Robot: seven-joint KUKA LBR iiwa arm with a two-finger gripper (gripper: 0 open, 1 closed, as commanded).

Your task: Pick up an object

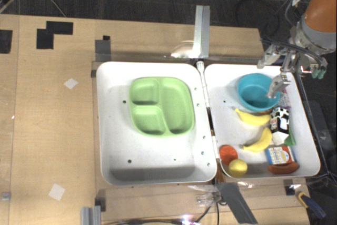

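Arm (pixel 320 5) cut off by top-right corner, upper links out of frame. Hand (pixel 277 84) small and dark over blue bowl (pixel 256 91); finger state can't be read. Bowl's right rim partly hidden behind hand. Black-and-white item (pixel 280 119) too small to identify, label unreadable. Red-and-white packet (pixel 280 158) at right bin's near edge also too small to read, partly tucked under lower banana (pixel 259 140). Green sliver (pixel 290 137) along right wall mostly hidden, can't identify. Worktop (pixel 47 113) cut off at left and bottom edges. Cables bottom centre blurred.
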